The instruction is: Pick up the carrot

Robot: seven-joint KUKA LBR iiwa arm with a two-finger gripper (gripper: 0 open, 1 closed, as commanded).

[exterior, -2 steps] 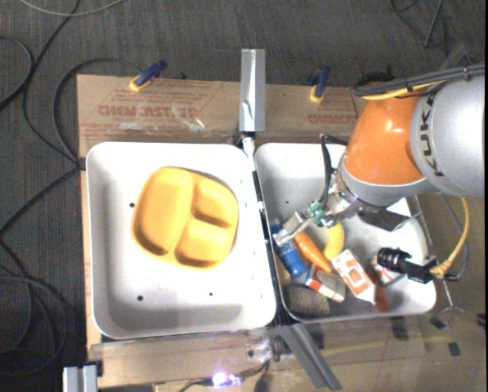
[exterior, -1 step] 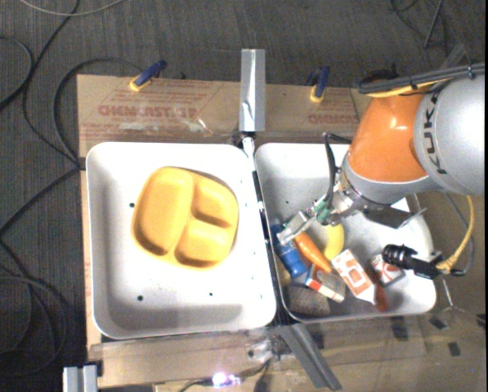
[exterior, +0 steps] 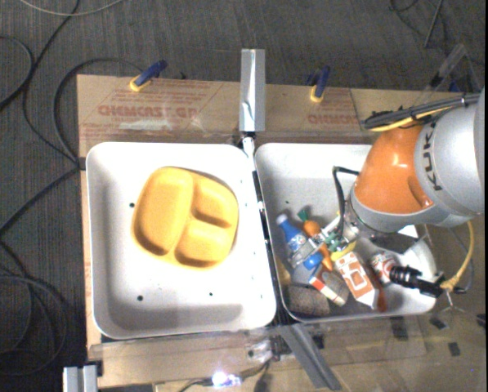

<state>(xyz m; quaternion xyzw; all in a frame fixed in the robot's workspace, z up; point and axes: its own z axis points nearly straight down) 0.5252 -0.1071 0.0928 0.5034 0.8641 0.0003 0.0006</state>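
Within the right bin (exterior: 309,166), the carrot (exterior: 311,229) lies among a heap of small things, beside a blue bottle (exterior: 291,235). Above the heap the gripper (exterior: 339,237) hangs low; its grip cannot be told. Left bin (exterior: 105,219) bears a yellow tray (exterior: 186,216).

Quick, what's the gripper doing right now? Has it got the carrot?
Gripper: down in the right bin among the cluttered items by the carrot; open or closed cannot be told, and no grasp is visible.

Robotics lab: clamped cardboard bench (exterior: 170,109), loose floor cables (exterior: 31,72), bins (exterior: 113,300).
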